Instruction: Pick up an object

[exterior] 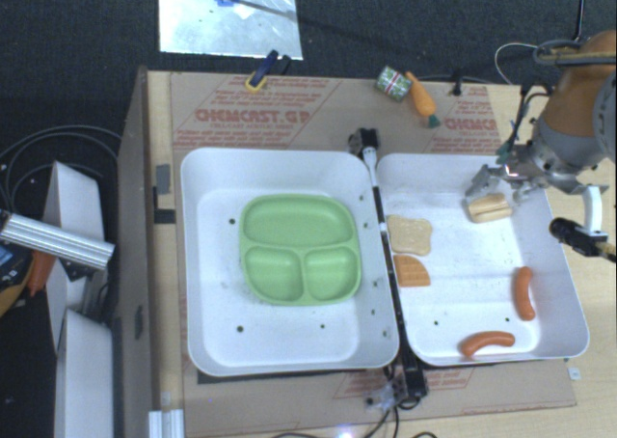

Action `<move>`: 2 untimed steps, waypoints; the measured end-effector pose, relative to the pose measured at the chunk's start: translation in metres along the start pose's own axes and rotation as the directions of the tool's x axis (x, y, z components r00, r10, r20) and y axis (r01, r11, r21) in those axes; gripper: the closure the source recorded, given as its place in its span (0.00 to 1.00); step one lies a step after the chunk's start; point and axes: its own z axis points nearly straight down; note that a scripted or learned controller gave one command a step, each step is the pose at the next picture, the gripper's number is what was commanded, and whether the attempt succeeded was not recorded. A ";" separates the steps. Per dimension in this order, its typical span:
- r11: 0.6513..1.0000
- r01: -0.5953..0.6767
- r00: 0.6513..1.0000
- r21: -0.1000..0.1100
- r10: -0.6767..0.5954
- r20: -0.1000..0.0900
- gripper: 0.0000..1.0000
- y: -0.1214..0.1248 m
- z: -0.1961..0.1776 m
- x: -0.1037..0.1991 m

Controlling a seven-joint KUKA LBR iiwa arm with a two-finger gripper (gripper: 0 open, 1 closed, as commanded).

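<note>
Gripper (501,178) was poised at the right white bin's (569,315) far edge, just above a tan bread-like block (488,207).

Whether anything was clasped, or how wide the jaws stood, could not be told. Open floor was left mid-bin between two orange sausages (522,292) and toast slices (410,232). "CHEMCAST GP" was read on the brown cardboard sheet (253,116). The arm was cut off at the right.

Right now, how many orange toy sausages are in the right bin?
2. One orange toy sausage lies upright by the right white bin's right wall; the other sausage lies along its near edge.
</note>
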 end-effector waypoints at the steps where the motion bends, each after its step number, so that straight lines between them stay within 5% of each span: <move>1: 1.000 -0.001 1.000 -0.001 0.001 0.001 0.00 0.007 0.046 -0.011; 2: 1.000 0.003 1.000 -0.005 -0.003 0.003 1.00 0.008 0.034 -0.011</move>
